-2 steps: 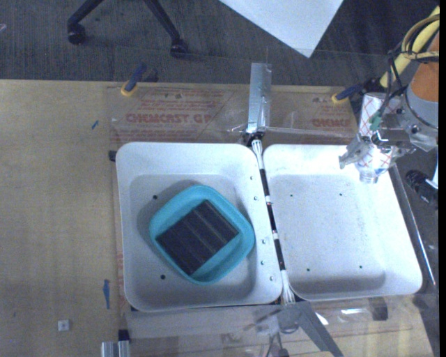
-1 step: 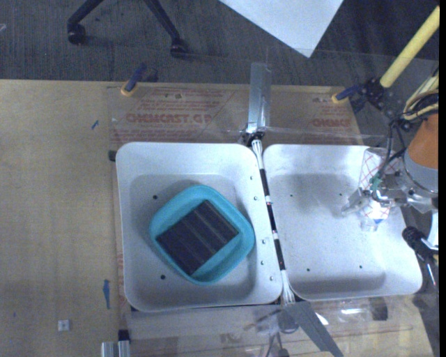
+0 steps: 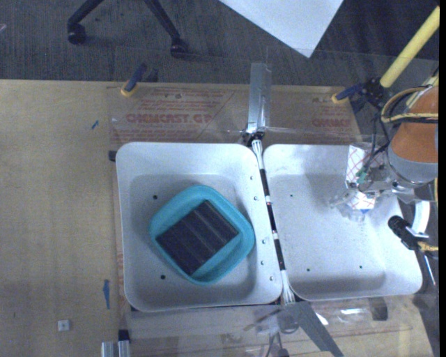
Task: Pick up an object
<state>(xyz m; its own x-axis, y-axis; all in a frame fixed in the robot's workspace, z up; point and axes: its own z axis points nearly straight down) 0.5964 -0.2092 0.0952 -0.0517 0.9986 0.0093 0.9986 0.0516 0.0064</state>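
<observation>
Camera view: looks down at a slant on a tan bench (image 3: 56,209) that bears two shallow white bins side by side.
Left bin (image 3: 132,167): holds a teal dish.
Dish (image 3: 240,226): square with rounded corners, turned like a diamond, lying flat on the bin floor toward 6 o'clock of its middle.
Dish inside: a dark ribbed panel (image 3: 197,236) fills the well of the dish, its ridges running from about 8 o'clock to 2 o'clock.
Right bin (image 3: 313,265): its floor is bare white with a few small dark holes; the two bins touch along a strip of cable and fasteners between them.
Arm (image 3: 417,139): grey with an orange band, reaching in from 3 o'clock, over the right bin's 2 o'clock corner.
Gripper (image 3: 362,192): low over the right bin near its 3 o'clock wall, tangled in view with wires and a pale patterned part.
Jaws: cannot tell how far apart they stand, nor whether anything sits between them; the tip is blurred and pale against the white bin.
Smudge at tip: something small, pale and glassy lies by the gripper at about 9 o'clock of it; what it is cannot be told.
Dish to gripper: well apart, in different bins.
Beyond the bench: at 12 o'clock, dark carpet, chair legs (image 3: 125,24) and a white sheet (image 3: 289,21).
</observation>
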